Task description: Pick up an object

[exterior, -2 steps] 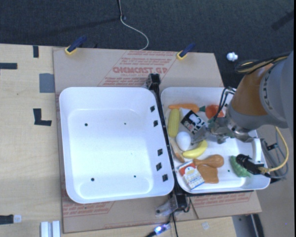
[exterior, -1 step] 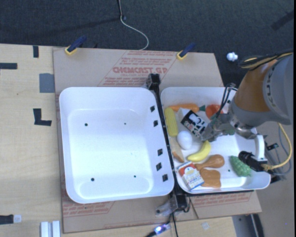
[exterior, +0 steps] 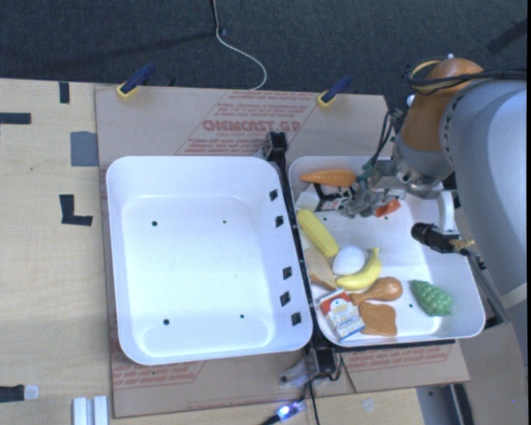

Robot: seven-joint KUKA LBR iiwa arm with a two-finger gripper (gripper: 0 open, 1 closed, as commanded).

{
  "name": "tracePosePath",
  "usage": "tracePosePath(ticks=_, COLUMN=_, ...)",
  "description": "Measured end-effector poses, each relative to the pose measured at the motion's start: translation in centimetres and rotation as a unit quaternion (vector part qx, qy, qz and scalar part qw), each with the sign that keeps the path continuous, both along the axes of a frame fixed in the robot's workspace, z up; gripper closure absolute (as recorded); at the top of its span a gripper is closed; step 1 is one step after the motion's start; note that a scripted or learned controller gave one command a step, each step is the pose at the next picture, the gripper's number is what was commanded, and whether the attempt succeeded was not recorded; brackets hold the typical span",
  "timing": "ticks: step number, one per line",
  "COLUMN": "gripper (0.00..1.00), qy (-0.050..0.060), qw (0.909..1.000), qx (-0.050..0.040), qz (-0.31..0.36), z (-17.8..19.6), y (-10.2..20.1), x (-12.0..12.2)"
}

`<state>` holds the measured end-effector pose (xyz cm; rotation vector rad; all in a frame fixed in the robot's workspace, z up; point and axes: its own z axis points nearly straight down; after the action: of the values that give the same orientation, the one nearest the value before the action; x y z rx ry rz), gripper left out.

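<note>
Brown cardboard sheet [exterior: 239, 122] with red "CHEMCAST GP" print under both bins [exterior: 124, 184]

Two white bins [exterior: 195, 171] rest on brown cardboard [exterior: 239, 122] printed with red lettering. Contents: an orange carrot [exterior: 329, 177], a yellow corn cob [exterior: 318, 232], a white egg [exterior: 348, 260], a yellow banana [exterior: 361, 275], a green bumpy item [exterior: 433, 298] and a red-and-white carton [exterior: 341, 315]. The arm [exterior: 478, 140] is grey with an orange band.

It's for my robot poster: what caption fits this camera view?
Grey robot arm's gripper hovers over toy food, near an orange carrot, in the right white bin.
</note>
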<state>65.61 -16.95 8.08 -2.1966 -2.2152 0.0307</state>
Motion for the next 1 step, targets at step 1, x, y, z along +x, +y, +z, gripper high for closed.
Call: tracePosePath(ticks=1, gripper=1.00, qy=-0.024, qw=0.9997, qx=-0.0014, qz=0.000, z=21.65, y=6.92, x=1.57)
